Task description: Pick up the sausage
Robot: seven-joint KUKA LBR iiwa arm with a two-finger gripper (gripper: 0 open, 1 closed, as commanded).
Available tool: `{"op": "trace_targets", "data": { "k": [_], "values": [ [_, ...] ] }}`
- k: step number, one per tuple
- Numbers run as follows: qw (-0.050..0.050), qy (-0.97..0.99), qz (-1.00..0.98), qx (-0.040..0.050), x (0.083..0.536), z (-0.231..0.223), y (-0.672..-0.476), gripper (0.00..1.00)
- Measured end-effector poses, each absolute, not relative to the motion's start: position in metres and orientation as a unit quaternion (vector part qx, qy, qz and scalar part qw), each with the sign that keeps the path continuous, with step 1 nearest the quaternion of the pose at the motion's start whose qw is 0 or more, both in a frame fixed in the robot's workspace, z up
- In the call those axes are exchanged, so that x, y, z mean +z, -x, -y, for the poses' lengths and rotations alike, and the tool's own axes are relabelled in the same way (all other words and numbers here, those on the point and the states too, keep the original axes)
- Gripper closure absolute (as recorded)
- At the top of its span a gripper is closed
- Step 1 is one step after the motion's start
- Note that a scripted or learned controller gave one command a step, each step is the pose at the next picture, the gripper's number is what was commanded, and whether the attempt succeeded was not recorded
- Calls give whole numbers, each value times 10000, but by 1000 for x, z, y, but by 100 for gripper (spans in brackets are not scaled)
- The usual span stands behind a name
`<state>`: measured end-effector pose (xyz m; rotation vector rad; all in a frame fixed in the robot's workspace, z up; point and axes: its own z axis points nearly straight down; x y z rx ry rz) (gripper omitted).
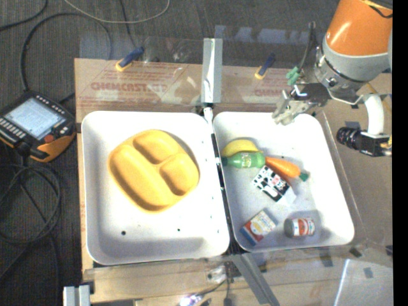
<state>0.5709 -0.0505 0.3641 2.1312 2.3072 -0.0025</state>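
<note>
Jaws: can't tell if released or clenched, too small and foreshortened from this angle; nothing visible between them. Grey two-finger gripper (290,111) hangs over the 12 o'clock rim of the right shallow white plastic bin (331,171), apart from everything in it. Clock positions below are from that bin's centre. Yellow rounded lemon-like fruit (239,146) at 10 o'clock, touching the green plastic bottle (244,160) lying on its side just below it. Orange toy carrot with green tip (284,167) just toward 12 from centre, its blunt end meeting the bottle. Black-and-white patterned packet (273,185) at centre, just under the carrot. Small orange-and-blue carton (258,226) at 7 o'clock. Grey can with red label (301,227) on its side at 5 o'clock. Sausage: somewhere in this lot presumably, but can't tell which item it is. Left shallow white plastic bin (95,190) holds a yellow three-compartment plate (153,169), slightly toward 12 from its centre.
</note>
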Motion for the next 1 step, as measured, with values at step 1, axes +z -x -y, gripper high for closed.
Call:
{"op": "trace_targets", "data": {
  "k": [1],
  "values": [
    [-2, -7281, -6855, -24, 279, 69, -562, 100]
  ]
}}
